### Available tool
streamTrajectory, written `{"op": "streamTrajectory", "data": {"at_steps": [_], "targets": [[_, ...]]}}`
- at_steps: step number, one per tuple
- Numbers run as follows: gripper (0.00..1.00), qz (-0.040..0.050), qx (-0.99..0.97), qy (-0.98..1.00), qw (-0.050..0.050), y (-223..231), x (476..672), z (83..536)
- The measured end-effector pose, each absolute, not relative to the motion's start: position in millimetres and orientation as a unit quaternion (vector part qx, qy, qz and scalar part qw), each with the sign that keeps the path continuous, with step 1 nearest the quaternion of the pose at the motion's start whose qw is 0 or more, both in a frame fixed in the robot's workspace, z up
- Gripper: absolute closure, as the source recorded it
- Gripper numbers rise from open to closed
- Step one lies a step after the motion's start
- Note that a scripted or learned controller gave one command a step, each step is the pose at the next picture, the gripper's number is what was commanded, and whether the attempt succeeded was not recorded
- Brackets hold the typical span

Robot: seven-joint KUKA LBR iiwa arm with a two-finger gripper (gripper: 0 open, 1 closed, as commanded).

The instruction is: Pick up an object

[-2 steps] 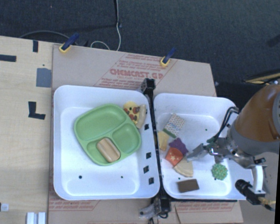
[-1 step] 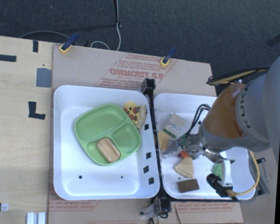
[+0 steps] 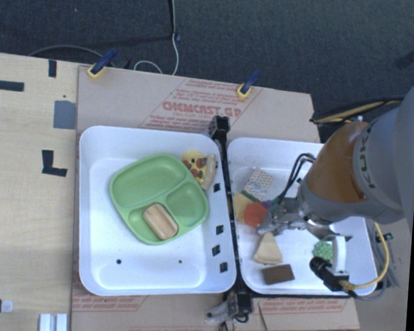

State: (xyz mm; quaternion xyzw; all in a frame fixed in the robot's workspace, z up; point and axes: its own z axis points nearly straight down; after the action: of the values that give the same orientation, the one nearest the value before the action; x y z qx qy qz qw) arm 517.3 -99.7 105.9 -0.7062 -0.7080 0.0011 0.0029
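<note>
Camera view, from above and at a slant: two shallow white bins side by side on a cardboard sheet clamped to a pale wooden bench, dark carpet beyond.

Left bin (image 3: 92, 259): green divided plate (image 3: 155, 189), long axis running upper left to lower right, with a tan bread-like piece (image 3: 160, 221) lying in its lower compartment, long axis likewise slanting to the lower right. Pizza-slice toy (image 3: 200, 166) at the plate's upper right corner, touching its rim.

Right bin (image 3: 369, 281): grey arm with orange band (image 3: 339, 168) reaching in from the right, gripper (image 3: 280, 221) low among the clutter. Fingers too hidden and blurred to tell whether open or closed. Just beside the gripper: red-orange piece (image 3: 254, 213) on its left, yellow piece (image 3: 243, 201) further left, grey speckled square (image 3: 260, 181) above. Beige wedge (image 3: 267, 249) below the gripper, tip pointing up toward it. Brown rectangular block (image 3: 277, 274) under the wedge, long axis nearly level. Small green object (image 3: 322, 249) to the right, near the arm's black cabling.
</note>
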Motion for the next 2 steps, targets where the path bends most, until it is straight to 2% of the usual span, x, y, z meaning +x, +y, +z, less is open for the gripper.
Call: {"op": "streamTrajectory", "data": {"at_steps": [1,2], "targets": [[0.00,0.0012,-0.706,-0.708,0.003,-100,517.2,106],[0.00,-0.0001,-0.706,-0.708,0.000,-93,569.3,83]]}}
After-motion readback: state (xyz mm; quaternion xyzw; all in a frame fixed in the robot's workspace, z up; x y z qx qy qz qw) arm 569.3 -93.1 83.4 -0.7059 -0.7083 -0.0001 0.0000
